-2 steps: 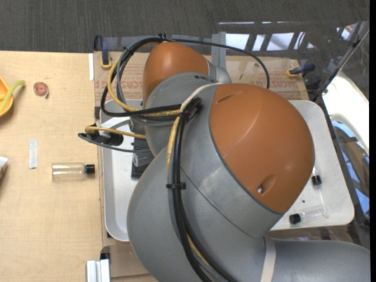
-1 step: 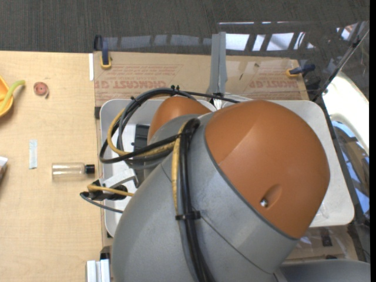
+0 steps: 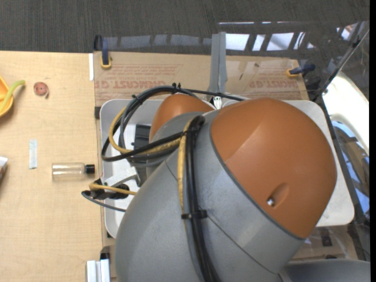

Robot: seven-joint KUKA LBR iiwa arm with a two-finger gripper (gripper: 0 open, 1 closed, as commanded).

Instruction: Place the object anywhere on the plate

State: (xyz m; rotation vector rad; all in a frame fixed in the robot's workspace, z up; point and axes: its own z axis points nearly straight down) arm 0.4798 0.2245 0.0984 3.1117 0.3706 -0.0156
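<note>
Wooden bench (image 3: 47, 216) lies left of a white bin (image 3: 111, 113) that the arm (image 3: 235, 198) looms over, hiding the gripper, plate and object, so I cannot tell grasp, location or progress; a bottle (image 3: 70, 170) sits outside.

The arm (image 3: 194, 216) is a thick, smooth grey casing with rounded joints. A big glossy orange dome (image 3: 270, 157) caps the nearest joint, with a small oval dimple and a tiny pale screw or plug set in it. A second orange cap (image 3: 176, 111) shows farther along. Black and yellow cables (image 3: 132, 122) loop off the arm, and a black bundle (image 3: 191, 216) runs down the grey housing, strapped on
</note>
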